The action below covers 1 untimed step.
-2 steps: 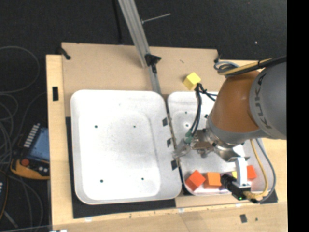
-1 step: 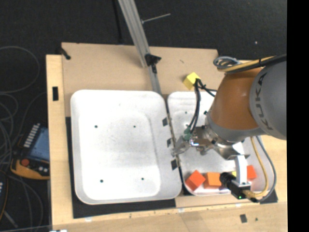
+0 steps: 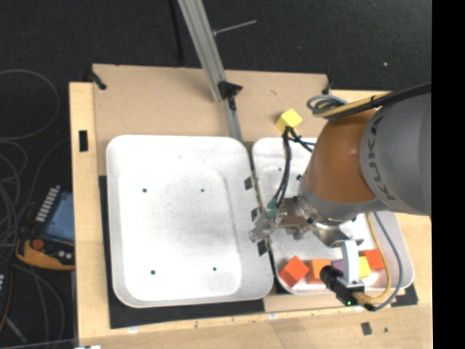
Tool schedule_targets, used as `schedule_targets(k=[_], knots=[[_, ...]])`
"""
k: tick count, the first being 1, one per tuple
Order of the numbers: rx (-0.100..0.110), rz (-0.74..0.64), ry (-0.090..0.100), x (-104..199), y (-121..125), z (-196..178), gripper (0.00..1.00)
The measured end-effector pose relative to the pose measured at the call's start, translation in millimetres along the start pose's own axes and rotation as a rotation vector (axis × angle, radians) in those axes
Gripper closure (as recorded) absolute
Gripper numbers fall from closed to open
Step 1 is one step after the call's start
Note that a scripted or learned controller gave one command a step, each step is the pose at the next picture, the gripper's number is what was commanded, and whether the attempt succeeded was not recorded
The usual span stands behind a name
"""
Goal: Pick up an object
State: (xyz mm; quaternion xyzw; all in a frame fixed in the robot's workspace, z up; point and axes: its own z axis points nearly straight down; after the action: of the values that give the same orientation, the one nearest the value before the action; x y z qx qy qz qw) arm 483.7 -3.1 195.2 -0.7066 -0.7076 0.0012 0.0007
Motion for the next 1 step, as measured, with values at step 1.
schedule_targets(k=[1], knots=[[-0.006,-0.005,0.001,34.0,45.9,-1.4,0.0]])
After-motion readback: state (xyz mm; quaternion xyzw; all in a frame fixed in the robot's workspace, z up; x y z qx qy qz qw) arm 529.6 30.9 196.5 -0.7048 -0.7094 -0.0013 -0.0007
